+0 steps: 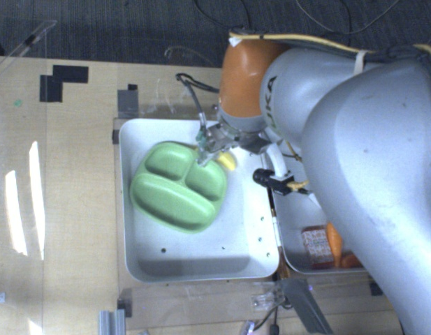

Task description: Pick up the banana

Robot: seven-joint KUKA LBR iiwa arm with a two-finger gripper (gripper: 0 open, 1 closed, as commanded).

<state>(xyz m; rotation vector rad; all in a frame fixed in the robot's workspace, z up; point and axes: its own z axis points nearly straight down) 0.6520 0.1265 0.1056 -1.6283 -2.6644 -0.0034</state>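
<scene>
A bit of the yellow banana (228,162) shows in the left bin (152,264), wedged between the green plate's upper right edge and the gripper. My gripper (207,149) hangs low right over it, at the plate's top right corner. The wrist hides the fingertips, and most of the banana is covered too. I cannot tell whether anything is between the fingers.
A green divided plate (179,185) fills much of the left bin. The right bin (302,265) holds a small red and white packet (316,246) and an orange carrot-like thing (335,243). The big grey arm covers the right side of the bench.
</scene>
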